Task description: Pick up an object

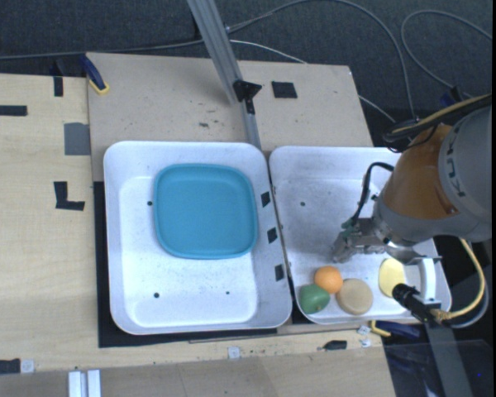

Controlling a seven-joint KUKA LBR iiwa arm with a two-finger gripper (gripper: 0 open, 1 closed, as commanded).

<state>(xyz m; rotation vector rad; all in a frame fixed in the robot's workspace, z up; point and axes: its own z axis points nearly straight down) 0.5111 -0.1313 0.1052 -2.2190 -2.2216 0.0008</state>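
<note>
Two-finger metal gripper (345,247) hangs low in the right white bin (314,176), just above the round orange ball (328,279); can't tell its grip state.

We logged a plate (205,210) in the left bin (124,222); in the right bin (314,172), four items lay along the near edge, the gripper (347,245) just behind.
</note>
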